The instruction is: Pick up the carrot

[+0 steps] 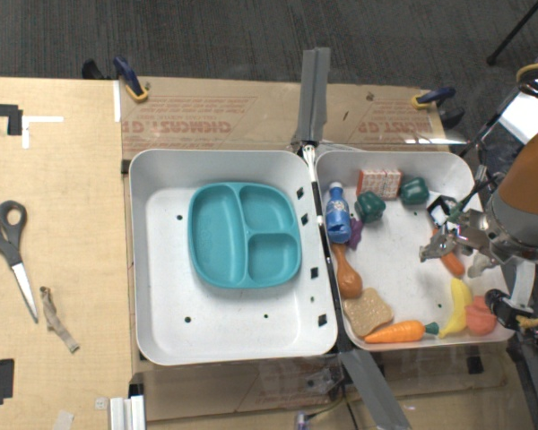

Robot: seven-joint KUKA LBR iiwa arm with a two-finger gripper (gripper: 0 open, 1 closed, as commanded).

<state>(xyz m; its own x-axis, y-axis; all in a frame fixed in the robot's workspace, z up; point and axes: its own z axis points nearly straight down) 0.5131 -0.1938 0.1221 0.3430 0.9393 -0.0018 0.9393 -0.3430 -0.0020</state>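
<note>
Below — cardboard-covered bench [63, 195], dark floor [206, 16]

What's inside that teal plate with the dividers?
The teal divided plate in the left bin shows three bare compartments, all in open view. What lies beneath the plate is covered. The toy food, the carrot included, lies in the right bin.
</note>
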